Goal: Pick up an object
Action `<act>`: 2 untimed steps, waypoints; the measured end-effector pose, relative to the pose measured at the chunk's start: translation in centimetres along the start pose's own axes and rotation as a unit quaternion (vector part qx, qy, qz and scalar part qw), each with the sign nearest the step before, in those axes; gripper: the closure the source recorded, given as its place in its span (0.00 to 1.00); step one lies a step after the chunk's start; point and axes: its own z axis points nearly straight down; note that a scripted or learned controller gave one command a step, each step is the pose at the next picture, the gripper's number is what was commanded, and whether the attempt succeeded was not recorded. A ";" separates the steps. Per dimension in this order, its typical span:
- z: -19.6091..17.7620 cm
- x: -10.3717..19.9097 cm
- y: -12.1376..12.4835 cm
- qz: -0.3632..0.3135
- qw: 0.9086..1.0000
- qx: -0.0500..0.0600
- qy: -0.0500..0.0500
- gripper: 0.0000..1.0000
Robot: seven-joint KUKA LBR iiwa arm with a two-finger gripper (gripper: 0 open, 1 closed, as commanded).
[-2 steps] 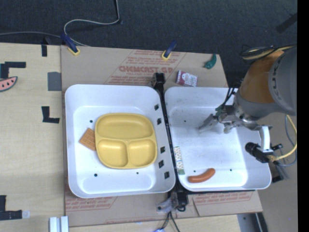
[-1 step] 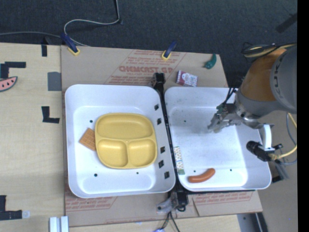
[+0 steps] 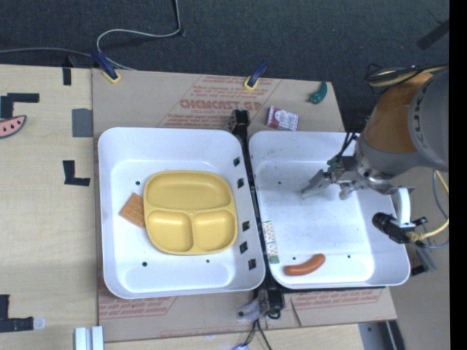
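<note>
Sausage (image 3: 304, 265) lies below your tool (image 3: 315, 188), well apart; whether the tool is apart or together you cannot tell. Descend here and you likely grab nothing.

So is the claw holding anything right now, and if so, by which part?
Nothing is held. The claw hangs over bare floor of the right bin, with nothing between its fingers; the hot dog lies apart near the front wall.
</note>
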 end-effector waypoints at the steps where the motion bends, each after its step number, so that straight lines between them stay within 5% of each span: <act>1: 4.6 -4.1 -4.1 0.002 1.000 0.001 -0.002 0.00; 2: 3.6 -4.2 -4.0 0.002 1.000 -0.002 -0.003 1.00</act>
